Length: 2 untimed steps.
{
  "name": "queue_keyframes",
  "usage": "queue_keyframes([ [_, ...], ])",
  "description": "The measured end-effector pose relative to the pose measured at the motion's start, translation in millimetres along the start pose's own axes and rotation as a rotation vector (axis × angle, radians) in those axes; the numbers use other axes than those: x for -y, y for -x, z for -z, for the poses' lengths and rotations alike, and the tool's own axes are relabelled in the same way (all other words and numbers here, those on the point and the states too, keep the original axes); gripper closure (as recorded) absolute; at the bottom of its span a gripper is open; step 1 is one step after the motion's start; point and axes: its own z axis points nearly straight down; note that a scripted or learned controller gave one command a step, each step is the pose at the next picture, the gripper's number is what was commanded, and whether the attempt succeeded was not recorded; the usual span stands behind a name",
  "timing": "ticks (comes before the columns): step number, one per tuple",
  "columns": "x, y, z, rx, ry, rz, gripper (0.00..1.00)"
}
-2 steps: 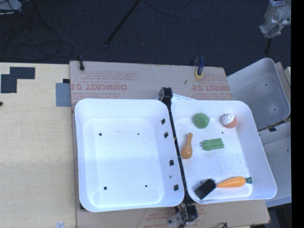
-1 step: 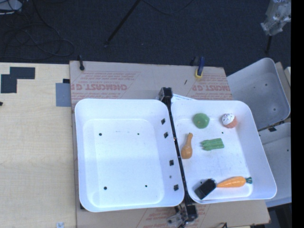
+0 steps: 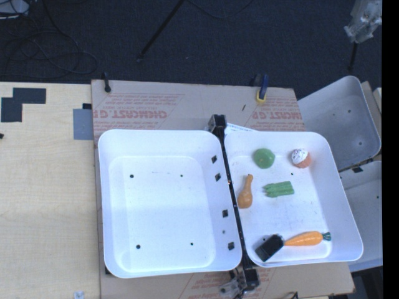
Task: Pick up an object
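1. Objects for the pick, six small ones, all sat in the right-hand shallow white bin, none of them lifted.
2. A round green plastic ball lay toward the far side of that bin, and a small white-and-orange round toy lay near it on the arm's side.
3. Nearer the middle, a tan-orange gourd-shaped toy lay close to the divider between the bins, narrow neck pointing away from the camera.
4. Just beside it, but apart, was a ridged green oblong piece.
5. Along the near edge, an orange toy carrot with a green top lay on its side, its blunt end touching or almost touching a black rectangular block.
6. The left-hand shallow white bin showed a bare floor with a few dark dots.
7. The pale grey gripper hung up in the far right corner over the dark floor, well apart from both bins and every object.
8. It was small and blurred up there, so open or closed could not be told, and nothing showed in its grasp.
9. Both bins rested on a brown printed cardboard sheet, pinned at its far edge by a yellow-and-blue clamp.
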Motion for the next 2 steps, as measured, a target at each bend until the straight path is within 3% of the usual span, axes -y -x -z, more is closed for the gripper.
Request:
queue_keyframes([
  [2,-0.7,-2.9,18.7,0.000,-0.005,0.011,1.00],
])
